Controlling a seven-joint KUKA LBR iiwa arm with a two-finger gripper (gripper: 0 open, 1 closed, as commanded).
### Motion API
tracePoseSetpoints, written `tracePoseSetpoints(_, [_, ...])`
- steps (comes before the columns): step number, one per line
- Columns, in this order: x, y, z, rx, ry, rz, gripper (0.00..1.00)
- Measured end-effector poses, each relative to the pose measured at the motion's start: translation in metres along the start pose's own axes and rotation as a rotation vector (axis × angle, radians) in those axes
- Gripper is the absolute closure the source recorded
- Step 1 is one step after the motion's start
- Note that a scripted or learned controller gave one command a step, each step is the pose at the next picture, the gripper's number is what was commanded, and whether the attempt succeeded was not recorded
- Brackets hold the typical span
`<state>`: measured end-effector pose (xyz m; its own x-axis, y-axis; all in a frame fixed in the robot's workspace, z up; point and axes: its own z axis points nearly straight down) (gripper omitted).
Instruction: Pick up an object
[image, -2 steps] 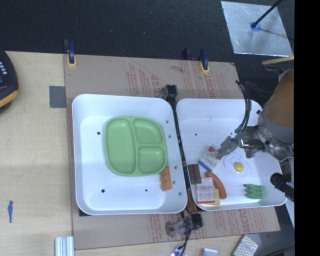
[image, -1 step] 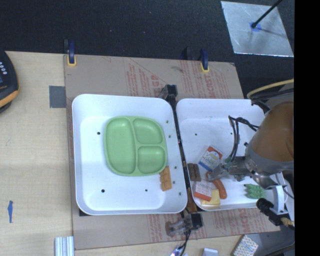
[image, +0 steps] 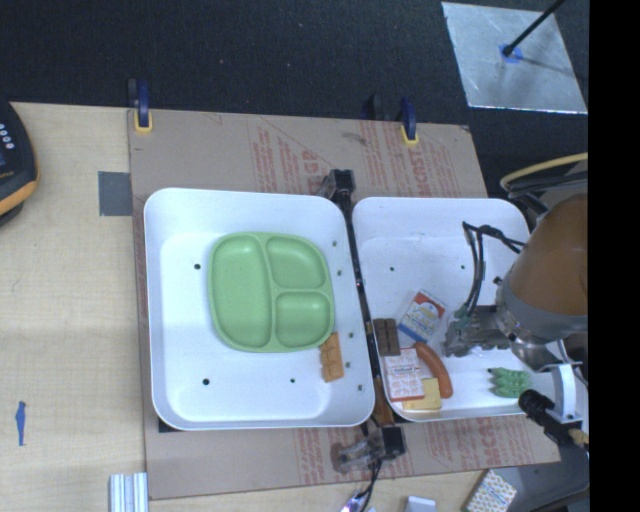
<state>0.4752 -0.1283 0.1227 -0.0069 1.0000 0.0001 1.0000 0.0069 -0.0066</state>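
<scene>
In the right bin (image: 420, 225), near its front, several small items lie together. They are a blue, white and red packet (image: 422, 317), an orange sausage (image: 435, 371), a red and white card (image: 403, 380), a yellow block (image: 425, 401), a brown bar (image: 383, 337) and a green toy (image: 510, 380). My gripper (image: 463, 338) hangs low over the right bin, just right of the packet and above the sausage. Nothing shows as held in it. The left bin (image: 170, 300) holds a green divided plate (image: 270, 292) and a small orange-brown piece (image: 331, 357).
The arm's grey and orange wrist (image: 550, 275) covers the right bin's right side, with black cables (image: 478, 255) looping beside it. Clamps (image: 342, 185) sit at the seam between the bins. A dark device (image: 12, 155) rests at the bench's far left.
</scene>
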Motion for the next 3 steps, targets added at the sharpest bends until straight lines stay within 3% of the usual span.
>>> tracePoseSetpoints(1, [0.044, 0.001, -0.072, -0.008, 0.001, -0.001, 1.0])
tracePoseSetpoints(2, [0.042, 0.001, -0.069, -0.003, 0.0, 0.002, 0.0])
tracePoseSetpoints(3, [-0.001, 0.0, 0.034, 0.0, 0.0, 0.006, 0.0])
